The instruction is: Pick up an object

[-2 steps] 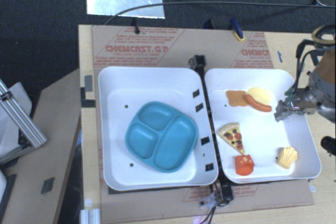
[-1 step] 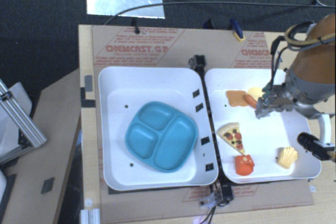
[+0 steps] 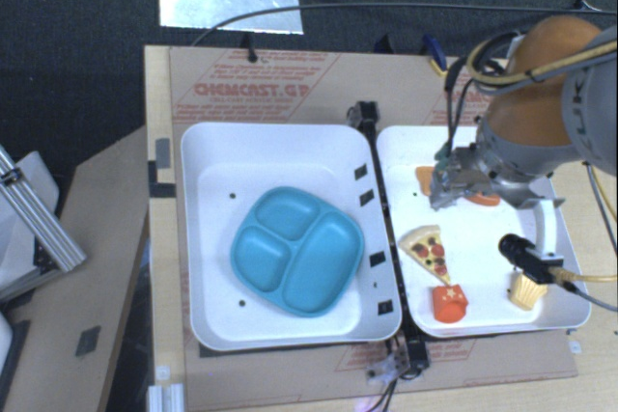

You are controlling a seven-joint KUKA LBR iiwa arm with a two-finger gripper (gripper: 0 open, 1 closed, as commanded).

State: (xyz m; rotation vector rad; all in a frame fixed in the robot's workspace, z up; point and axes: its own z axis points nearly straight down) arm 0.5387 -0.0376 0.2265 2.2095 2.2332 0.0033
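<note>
The pincer, its opening impossible to tell, hovers at an orange toy in the right bin; descending and closing likely comes next.

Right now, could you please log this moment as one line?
end effector: over orange item, right bin | pizza slice, red item: untouched | blue plate: left bin

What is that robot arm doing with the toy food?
The robot arm's gripper is down in the right bin, right over an orange toy. It is trying to pick something up. A pizza slice, a red toy and a cupcake lie nearby. The blue plate sits in the left bin.
</note>
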